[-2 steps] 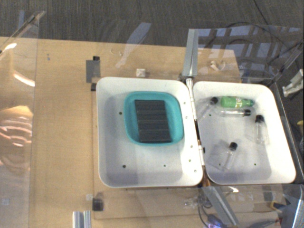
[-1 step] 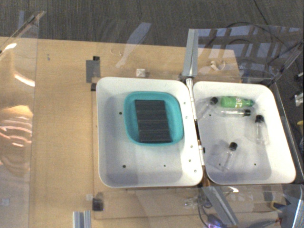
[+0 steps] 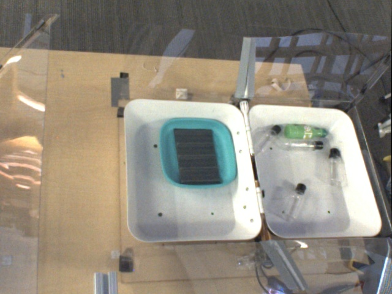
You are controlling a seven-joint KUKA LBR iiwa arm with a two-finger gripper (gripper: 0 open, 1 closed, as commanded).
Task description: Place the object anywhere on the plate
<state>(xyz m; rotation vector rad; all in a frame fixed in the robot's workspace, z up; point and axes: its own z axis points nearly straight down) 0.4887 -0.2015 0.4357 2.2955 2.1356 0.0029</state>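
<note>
A teal plate (image 3: 167, 155) with rounded corners lies in the left white bin (image 3: 141, 188), toward its back. A dark ribbed rectangular pad (image 3: 196, 156) rests on the plate's middle. In the right white bin (image 3: 361, 195), a green plastic bottle (image 3: 304, 131) lies on its side near the back wall. Several clear bottles with black caps lie around it: one at the back left (image 3: 267, 139), one by the right wall (image 3: 335, 167) and one near the front middle (image 3: 294, 202).
A grey metal post (image 3: 245, 69) stands behind the seam between the two bins. The bins sit on a tan wooden bench (image 3: 73, 164), with small black brackets at the left bin's corners (image 3: 122, 90). Cables lie at the back right.
</note>
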